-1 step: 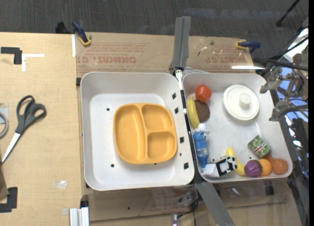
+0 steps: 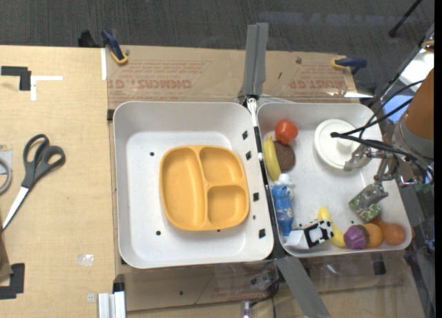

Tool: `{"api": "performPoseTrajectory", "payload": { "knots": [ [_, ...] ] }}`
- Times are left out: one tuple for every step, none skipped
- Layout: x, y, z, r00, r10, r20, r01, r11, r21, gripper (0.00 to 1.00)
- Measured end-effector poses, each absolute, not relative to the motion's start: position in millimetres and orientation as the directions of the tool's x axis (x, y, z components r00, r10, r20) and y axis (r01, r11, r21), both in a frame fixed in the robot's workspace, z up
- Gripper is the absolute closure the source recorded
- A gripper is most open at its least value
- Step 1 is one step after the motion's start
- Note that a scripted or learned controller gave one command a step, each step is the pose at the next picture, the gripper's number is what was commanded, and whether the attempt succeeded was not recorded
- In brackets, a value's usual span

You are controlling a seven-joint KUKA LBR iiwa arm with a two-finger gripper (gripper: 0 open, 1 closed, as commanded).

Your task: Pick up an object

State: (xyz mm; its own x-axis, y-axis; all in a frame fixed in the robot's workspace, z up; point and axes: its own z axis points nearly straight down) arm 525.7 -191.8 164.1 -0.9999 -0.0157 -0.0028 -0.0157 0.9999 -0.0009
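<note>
Your tool [image 2: 376,184] hangs over the right bin [image 2: 304,113], near its right wall, with a crumpled green-grey packet [image 2: 367,203] between its fingertips, so it is grasping that. Just below it in the bin's near right corner lie an orange ball [image 2: 394,234], a second orange piece [image 2: 373,232] and a purple ball [image 2: 356,238]. A white dish [image 2: 334,145] sits up-left of the tool, close by. Further left you see a cow toy [image 2: 318,232], a blue bottle [image 2: 282,202], a banana [image 2: 271,159], a brown lump [image 2: 284,157] and a red ball [image 2: 286,131]. The left bin [image 2: 138,192] holds an orange divided plate [image 2: 204,187]. Scissors [image 2: 31,168] lie on the bench [image 2: 55,227].
</note>
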Motion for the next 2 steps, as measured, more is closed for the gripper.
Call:
{"api": "performPoseTrajectory", "payload": {
  "knots": [
    [550.2, -219.9, 92.9, -0.999, 0.039, -0.004, 0.039, 0.999, -0.001, 0.0],
    [495.0, -221.0, 92.9, -0.992, 0.124, -0.003, 0.124, 0.992, 0.0, 0.0]
  ]
}}
